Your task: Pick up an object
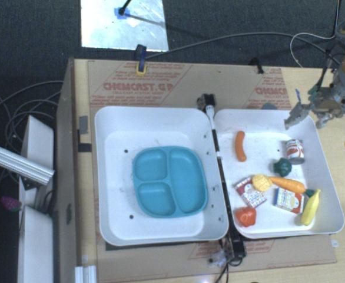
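The right bin [261, 135] holds several toy foods: an orange-red sausage [240, 145], a small can [294, 150], a dark green vegetable [282, 167], a carrot [288, 185], a yellow corn piece [261, 183], a red-and-white packet [250, 194], a red tomato [246, 216], a small box [287, 200] and a banana [309, 207]. My gripper [307, 120] hangs above the bin's far right corner, just beyond the can. It is open, and nothing sits between its fingers.
The left bin [119, 140] bears a blue divided plate [169, 180]. A black divider strip [215, 143] runs between the bins. Cables trail across the cardboard behind the bins and beside the arm at the right.
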Tool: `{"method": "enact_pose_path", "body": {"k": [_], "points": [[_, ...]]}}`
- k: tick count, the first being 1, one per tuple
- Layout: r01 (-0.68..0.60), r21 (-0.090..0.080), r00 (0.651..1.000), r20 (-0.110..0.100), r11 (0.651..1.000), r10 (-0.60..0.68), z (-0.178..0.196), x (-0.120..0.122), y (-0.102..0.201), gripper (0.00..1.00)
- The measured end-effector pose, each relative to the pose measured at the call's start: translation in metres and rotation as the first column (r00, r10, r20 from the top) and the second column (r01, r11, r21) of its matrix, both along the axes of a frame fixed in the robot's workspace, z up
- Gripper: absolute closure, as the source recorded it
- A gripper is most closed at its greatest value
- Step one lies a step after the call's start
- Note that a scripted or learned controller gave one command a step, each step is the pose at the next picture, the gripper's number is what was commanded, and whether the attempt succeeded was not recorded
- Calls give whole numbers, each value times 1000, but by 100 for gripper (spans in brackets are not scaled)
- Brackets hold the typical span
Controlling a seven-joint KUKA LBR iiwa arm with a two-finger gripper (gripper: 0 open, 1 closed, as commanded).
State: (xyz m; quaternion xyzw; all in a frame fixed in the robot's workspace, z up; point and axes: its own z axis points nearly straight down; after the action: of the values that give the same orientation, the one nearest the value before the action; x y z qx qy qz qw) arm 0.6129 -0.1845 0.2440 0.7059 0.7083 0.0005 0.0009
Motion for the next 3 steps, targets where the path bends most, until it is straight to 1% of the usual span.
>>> {"method": "enact_pose_path", "body": {"k": [1, 2, 3], "points": [[0, -2, 1000, 3, 1000, 0, -135, 1, -21, 0], [3, 1, 1000, -1, 1000, -3, -160, -74, 11, 0], [-1, 1, 1000, 2, 1000, 1, -159, -3, 47, 0]]}}
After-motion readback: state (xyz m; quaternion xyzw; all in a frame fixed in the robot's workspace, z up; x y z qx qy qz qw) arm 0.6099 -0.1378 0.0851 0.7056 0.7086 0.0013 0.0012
